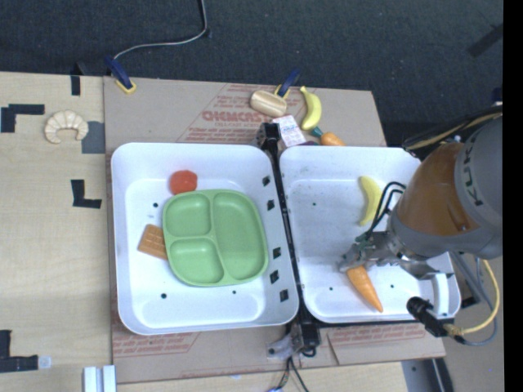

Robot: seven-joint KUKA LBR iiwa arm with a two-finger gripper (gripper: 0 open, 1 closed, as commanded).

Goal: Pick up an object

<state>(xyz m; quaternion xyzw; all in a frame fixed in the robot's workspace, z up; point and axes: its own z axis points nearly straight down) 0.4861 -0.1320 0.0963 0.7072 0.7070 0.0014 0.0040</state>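
Observation:
An orange carrot (364, 287) lies near the front of the right bin (327, 170), pointing toward the front right. A yellow banana (370, 199) rests against the arm at the bin's right side. My gripper (358, 257) hangs low in the right bin, its tip just above the carrot's thick end. The grey and orange arm body hides most of the gripper from above. Nothing shows between the fingers.
The left bin (131, 170) holds a green divided plate (216, 237), a red round piece (184, 181) and an orange cracker (152, 241). Behind the bins lie a bread roll (268, 102), a second banana (310, 109) and a small packet (288, 129). A croissant (66, 126) lies far left.

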